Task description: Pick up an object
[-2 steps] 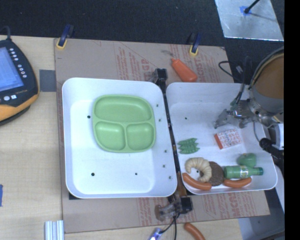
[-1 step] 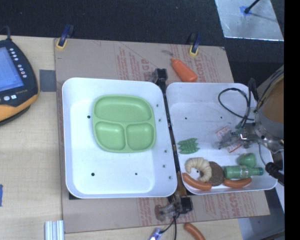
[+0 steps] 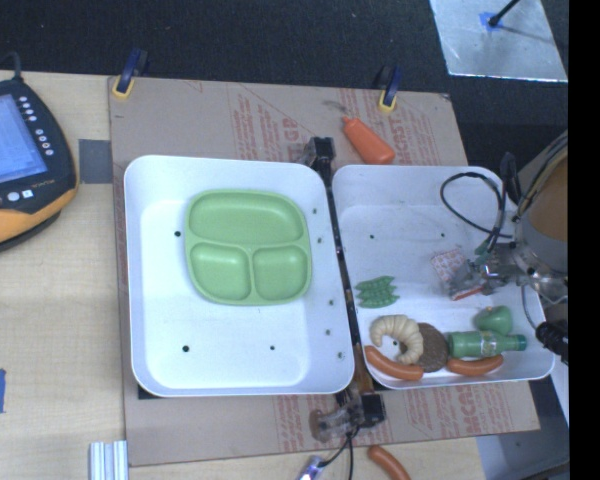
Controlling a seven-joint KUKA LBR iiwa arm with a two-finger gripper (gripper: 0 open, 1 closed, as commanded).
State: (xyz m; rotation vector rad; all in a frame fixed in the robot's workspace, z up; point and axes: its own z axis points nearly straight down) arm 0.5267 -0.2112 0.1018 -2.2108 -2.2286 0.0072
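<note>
the camera view looks down on a tan bench with a brown cardboard sheet clamped at its far edge by two blue-and-yellow clips, and two shallow white bins sit side by side on it. the left bin holds a green divided plate with three compartments, lying flat toward the far half of the bin. the right bin holds a cluster of toy food along its near edge: a pale croissant-like pastry curled beside a brown round cookie-like piece, a red sausage at the near left, another reddish sausage to the right, a green bottle lying on its side just above it, and a small green pear-like piece near the right wall. a green pea pod lies apart, close to the bin's left wall. the gripper is low over the right side of the right bin, next to a small pale packet; how wide it stands and whether it has hold of anything cannot be told. a black cable loops above it. an orange carrot lies on the cardboard beyond the bins, a teach pendant rests at the far left of the bench, and another orange piece lies at the near edge.
</note>
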